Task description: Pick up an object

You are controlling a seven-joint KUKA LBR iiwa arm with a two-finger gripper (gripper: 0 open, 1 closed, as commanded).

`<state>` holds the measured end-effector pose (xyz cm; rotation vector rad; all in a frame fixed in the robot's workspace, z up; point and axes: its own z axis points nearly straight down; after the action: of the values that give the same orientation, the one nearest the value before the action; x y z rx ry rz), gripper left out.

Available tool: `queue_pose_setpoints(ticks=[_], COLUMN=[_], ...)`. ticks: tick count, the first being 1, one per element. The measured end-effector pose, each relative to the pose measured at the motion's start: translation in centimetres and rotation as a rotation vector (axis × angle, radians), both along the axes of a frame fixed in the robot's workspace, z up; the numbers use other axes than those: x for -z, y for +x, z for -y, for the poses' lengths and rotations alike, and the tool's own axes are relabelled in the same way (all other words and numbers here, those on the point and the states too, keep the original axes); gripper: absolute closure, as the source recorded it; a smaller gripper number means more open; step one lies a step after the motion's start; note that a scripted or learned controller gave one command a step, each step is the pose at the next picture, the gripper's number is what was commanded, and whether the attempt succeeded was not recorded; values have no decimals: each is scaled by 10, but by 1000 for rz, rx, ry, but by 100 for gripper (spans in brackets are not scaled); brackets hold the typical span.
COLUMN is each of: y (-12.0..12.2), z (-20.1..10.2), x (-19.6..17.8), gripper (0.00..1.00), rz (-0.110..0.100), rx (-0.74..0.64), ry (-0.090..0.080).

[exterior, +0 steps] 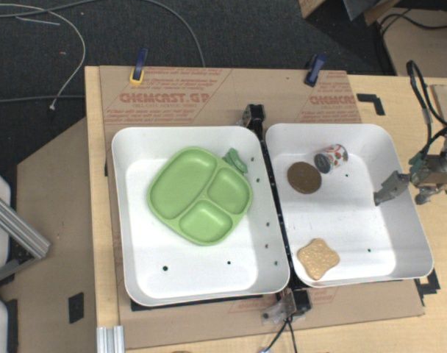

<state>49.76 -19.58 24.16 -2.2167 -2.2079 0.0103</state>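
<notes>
The right bin holds three small things. A flat brown disc lies near its back left, and a small printed can lies on its side just behind the disc. A tan, lumpy cookie-shaped piece rests near the front left corner. My gripper hangs over the right bin's right rim, well to the right of all three and touching none of them. In the left bin, a green divided plate lies tilted, with a small green piece at its back right edge.
Both bins sit on a cardboard-covered bench, with blue clamps at the back edge. A black bracket stands between the bins at the back. Cables hang at the far right by the arm.
</notes>
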Motion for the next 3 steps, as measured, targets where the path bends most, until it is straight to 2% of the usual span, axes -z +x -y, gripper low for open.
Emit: queue_pose_setpoints(ticks=[1, 2, 3], y=[3, -3, 0], z=[-1, 1, -2], x=[-6, 55, 96], gripper=[0, 0, 0], rz=[13, 8, 10], rx=[-4, -3, -4], ry=[-4, -1, -2])
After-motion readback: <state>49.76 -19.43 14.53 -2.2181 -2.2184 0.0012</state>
